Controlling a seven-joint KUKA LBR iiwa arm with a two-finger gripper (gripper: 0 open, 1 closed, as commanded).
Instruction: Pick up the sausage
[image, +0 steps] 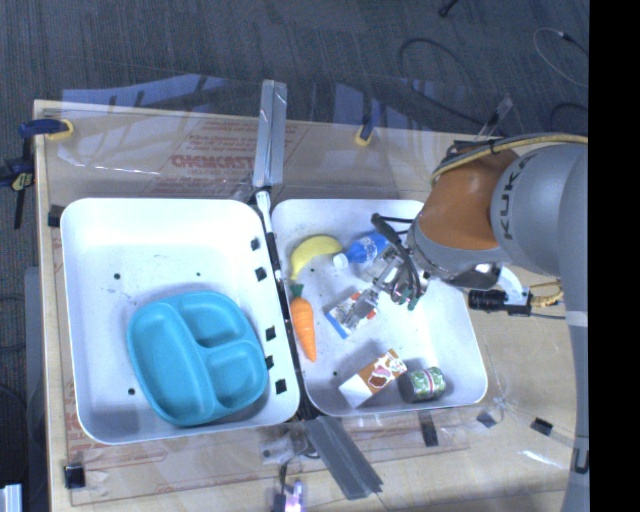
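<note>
My gripper (352, 310) reaches down and to the left from the orange-banded wrist (460, 215) into the middle of the right bin (455, 330). Its tip sits low over the bin floor, just right of the carrot (303, 326). A small reddish piece (362, 313) shows at the tip; it is too small to tell whether this is the sausage. The gripper body hides the floor beneath it.
In the right bin lie a yellow banana (313, 252) and a clear bottle with a blue cap (365, 250) at the back, and a small carton (372, 376) and a green can (425, 382) at the front. The left bin (110, 240) holds a blue divided tray (197, 355).
</note>
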